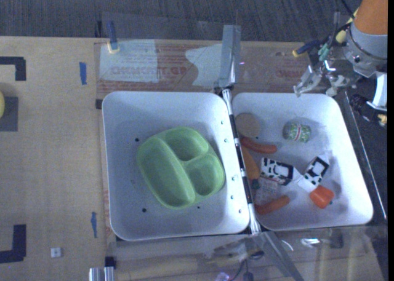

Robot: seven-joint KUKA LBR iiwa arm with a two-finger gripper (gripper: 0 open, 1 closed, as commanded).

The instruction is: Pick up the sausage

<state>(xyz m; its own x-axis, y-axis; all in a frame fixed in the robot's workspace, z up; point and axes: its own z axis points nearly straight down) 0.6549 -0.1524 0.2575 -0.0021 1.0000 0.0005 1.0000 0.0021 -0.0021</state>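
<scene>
Two reddish sausages lie in the right bin (pixel 345 150). One sausage (pixel 261 147) is near the bin's left wall. A second sausage (pixel 272 205) rests by the front left corner. My gripper (pixel 317 87) hangs over the bin's far rim, well up and to the right of both. It is open, with nothing between its fingers. The grey wrist with its orange band rises to the upper right.
The right bin also holds a brown round piece (pixel 248 123), a green striped ball (pixel 297 131), two black-and-white boxes (pixel 276 171) (pixel 316 172), an orange cup (pixel 321 197) and an orange stick (pixel 249 164). A green divided plate (pixel 180 166) lies in the left bin (pixel 123 120).
</scene>
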